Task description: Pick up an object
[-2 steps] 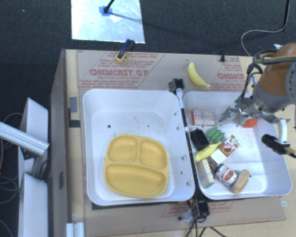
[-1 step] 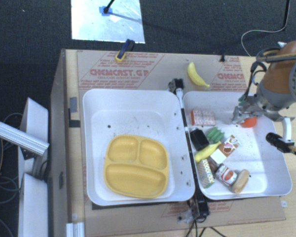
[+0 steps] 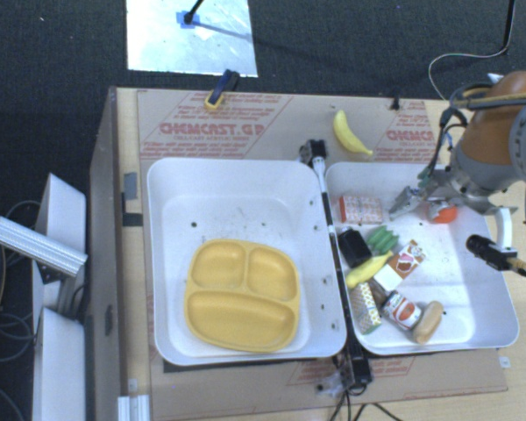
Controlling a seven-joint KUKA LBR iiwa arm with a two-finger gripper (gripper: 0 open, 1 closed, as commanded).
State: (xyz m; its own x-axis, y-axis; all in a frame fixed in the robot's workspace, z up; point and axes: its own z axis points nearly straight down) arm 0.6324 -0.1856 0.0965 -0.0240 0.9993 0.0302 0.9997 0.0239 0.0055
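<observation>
My gripper [image 3: 405, 202] hangs over the back of the right bin [image 3: 500, 318], reaching in from the right. Just left of it lies a pink and white box [image 3: 361, 209]. A small red-orange thing [image 3: 445, 214] lies right beside the gripper, partly hidden by the wrist. Further forward lie a black object [image 3: 352, 246], a green item [image 3: 384, 238], a yellow banana [image 3: 366, 271], a small carton [image 3: 407, 260], a patterned box [image 3: 365, 308], a can [image 3: 401, 310] and a tan bread roll [image 3: 428, 321].
The left bin [image 3: 171, 191] holds a yellow divided tray [image 3: 242, 295]. A second banana [image 3: 351, 135] lies on the bench behind the right bin. A ridge [image 3: 329, 235] separates the two bins.
</observation>
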